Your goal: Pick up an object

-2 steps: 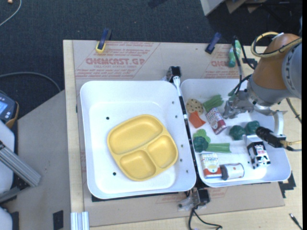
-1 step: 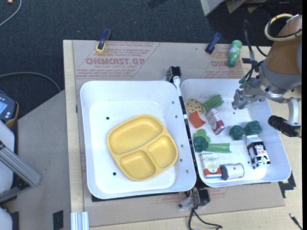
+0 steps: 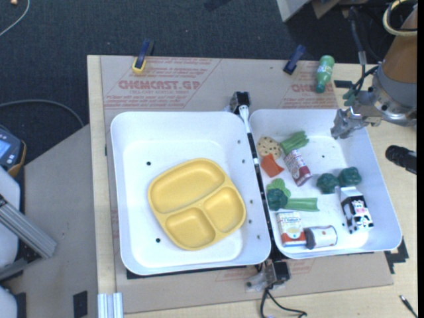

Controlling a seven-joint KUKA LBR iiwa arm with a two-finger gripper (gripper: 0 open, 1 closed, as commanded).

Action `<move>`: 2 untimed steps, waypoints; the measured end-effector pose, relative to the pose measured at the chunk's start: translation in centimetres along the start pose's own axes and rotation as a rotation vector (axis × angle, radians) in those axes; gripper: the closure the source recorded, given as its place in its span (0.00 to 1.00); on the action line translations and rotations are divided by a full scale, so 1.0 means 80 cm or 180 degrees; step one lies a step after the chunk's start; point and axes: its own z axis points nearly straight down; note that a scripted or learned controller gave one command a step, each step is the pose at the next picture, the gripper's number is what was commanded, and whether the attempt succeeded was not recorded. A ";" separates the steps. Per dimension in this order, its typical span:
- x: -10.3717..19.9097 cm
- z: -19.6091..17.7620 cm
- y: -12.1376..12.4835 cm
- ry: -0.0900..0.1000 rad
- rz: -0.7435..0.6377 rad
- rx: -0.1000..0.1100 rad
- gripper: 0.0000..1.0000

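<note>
Brown board [image 3: 199, 78] under two white bins [image 3: 132, 151]; fingers [image 3: 344, 126] state unclear.

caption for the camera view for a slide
Tool poised over the right bin of toy food; yellow tray in the left bin.

Just below the grey pincer [image 3: 346, 126], the bin [image 3: 377, 171] is white. Further from it sit green broccoli [image 3: 328, 182], a black-and-white cow [image 3: 358, 212], and a yellow tray [image 3: 196, 203].
</note>
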 end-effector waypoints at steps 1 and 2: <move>0.058 -0.008 -0.016 0.0018 -0.0012 0.0033 1.00; 0.122 -0.011 -0.057 0.0020 -0.0012 0.0038 1.00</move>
